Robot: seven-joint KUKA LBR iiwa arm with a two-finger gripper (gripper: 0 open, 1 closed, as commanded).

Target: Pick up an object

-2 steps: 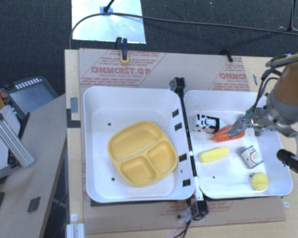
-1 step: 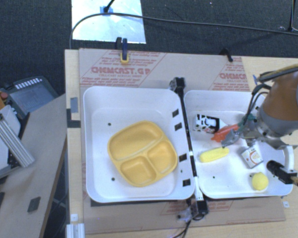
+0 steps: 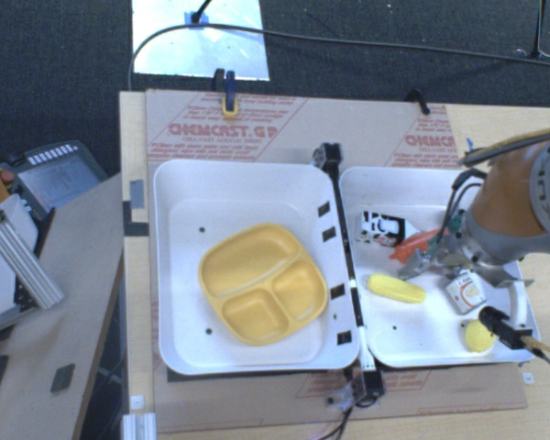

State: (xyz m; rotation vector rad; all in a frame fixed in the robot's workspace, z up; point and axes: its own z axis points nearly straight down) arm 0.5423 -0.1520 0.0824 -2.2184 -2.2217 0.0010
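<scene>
At the far left edge of the frame a grey handheld pendant with a dark screen point(image 3: 53, 178) can be seen lying on a side table, with a ribbed aluminium rail point(image 3: 16, 253) slanting just below it. Up top, left of centre, a shiny metal plate point(image 3: 200, 24) is laid on the dark floor.

Moving right, the left shallow white plastic bin point(image 3: 179, 191) is found in the middle of the frame, and a yellow plastic three-compartment tray point(image 3: 261, 282) is sat in it, slightly turned, toward the bin's lower half. A row of black clips point(image 3: 335, 236) is strung along the seam where the two bins meet.

In the right shallow white plastic bin point(image 3: 385, 180), a small black-and-white printed card point(image 3: 381, 227) is placed near the upper left, an orange-red tool-like piece point(image 3: 416, 243) is angled just right of it, and a long yellow corn-cob-shaped toy point(image 3: 397, 289) is laid below, centre-left of the bin. A small white bottle with an orange label point(image 3: 465, 293) is parked further right, and a round yellow ball-like object point(image 3: 478, 336) is tucked at the lower right corner.

The grey and orange arm's gripper point(image 3: 437, 259) is lowered into the right bin, between the orange-red piece and the white bottle. Whether its claw is apart or together can't be told; nothing is visibly pinched.
</scene>
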